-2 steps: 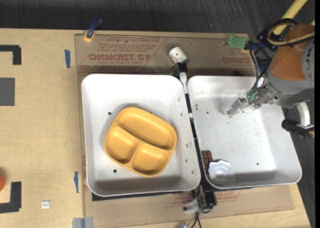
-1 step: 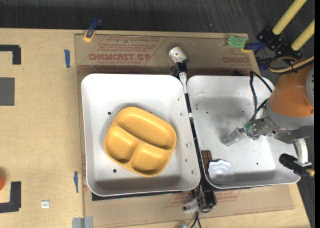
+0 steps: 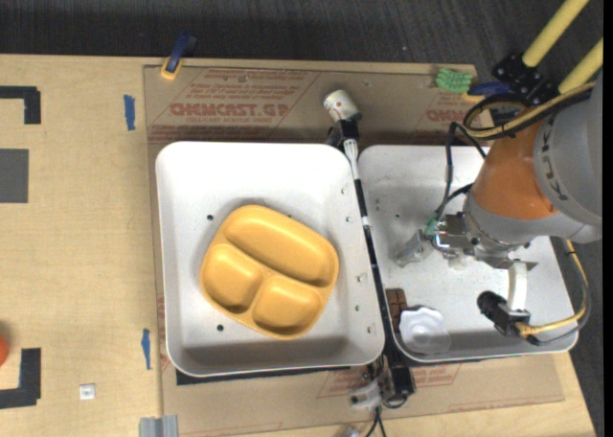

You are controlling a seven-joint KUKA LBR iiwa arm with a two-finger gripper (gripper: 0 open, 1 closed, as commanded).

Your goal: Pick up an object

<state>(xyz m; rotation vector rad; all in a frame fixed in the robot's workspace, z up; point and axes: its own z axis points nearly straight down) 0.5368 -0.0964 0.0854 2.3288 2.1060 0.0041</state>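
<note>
A yellow divided plate [image 3: 268, 270] lies in the left bin [image 3: 182, 195], tilted a little. In the right bin [image 3: 412, 176], a clear plastic cup [image 3: 422, 327] rests on its side at the front left corner. A small dark brown object [image 3: 397, 303] sits just above it against the bin's left wall. My gripper [image 3: 414, 247] is low over the right bin's left half, pointing left, above and apart from the cup. Nothing visible is held in it.
The grey arm with its orange band [image 3: 512, 186] covers the right bin's right half. A black cable and connector [image 3: 503, 312] hang over the front right. A divider with a white knob [image 3: 337, 103] runs between the bins. Yellow poles [image 3: 570, 9] stand at the back right.
</note>
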